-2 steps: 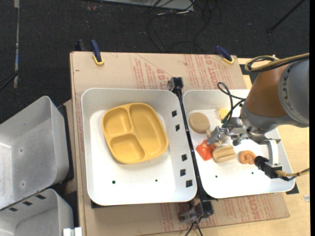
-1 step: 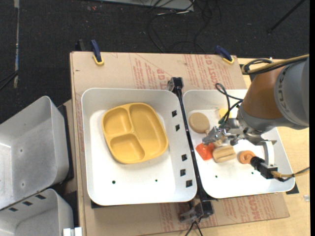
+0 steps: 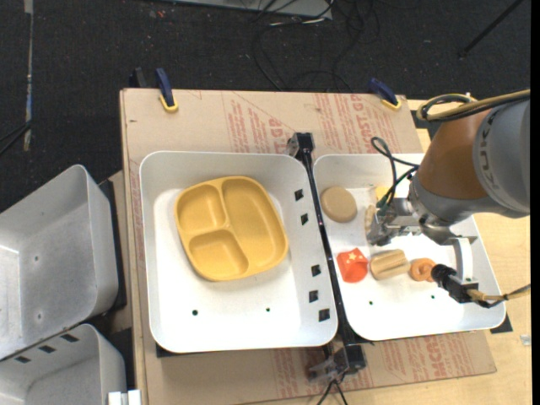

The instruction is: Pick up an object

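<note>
Though beside red piece (image 3: 353, 266), block (image 3: 389, 265) crosswise.

The flat brown cardboard sheet (image 3: 253, 125) under the bins has red printed letters on it. They are turned around and too faint to read. Nothing else has words or numbers.

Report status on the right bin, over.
Pincer low in the right white bin, grip state unreadable. Tan wooden block, red plastic piece, orange ring, round tan disc all loose. Yellow divided plate in the left bin.
</note>
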You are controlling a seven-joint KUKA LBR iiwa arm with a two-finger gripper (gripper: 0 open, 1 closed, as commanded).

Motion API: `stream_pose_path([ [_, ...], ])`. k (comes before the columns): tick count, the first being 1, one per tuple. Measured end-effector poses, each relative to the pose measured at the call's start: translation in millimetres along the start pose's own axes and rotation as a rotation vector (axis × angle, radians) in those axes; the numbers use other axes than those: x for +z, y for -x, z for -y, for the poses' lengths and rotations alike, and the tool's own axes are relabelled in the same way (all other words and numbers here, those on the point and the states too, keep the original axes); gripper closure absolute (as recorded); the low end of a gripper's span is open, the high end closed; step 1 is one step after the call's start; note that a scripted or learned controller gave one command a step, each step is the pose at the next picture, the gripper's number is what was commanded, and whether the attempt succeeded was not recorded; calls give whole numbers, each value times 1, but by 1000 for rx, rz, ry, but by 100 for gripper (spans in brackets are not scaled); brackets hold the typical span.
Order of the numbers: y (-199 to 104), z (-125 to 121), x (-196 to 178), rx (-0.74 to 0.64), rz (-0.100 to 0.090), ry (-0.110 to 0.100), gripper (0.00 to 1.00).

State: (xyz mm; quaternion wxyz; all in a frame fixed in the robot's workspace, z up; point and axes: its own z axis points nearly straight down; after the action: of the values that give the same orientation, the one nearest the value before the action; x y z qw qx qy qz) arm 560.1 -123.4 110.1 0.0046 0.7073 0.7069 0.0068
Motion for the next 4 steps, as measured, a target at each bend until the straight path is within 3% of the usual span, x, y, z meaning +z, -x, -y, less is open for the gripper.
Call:
stream_pose_path([
  [1,3,-11,-48,-3,5,-11,100],
  [3,13,-12,-159,-4,5,-9,100],
  [4,-46,-10,-155,-8,3,-17,100],
])
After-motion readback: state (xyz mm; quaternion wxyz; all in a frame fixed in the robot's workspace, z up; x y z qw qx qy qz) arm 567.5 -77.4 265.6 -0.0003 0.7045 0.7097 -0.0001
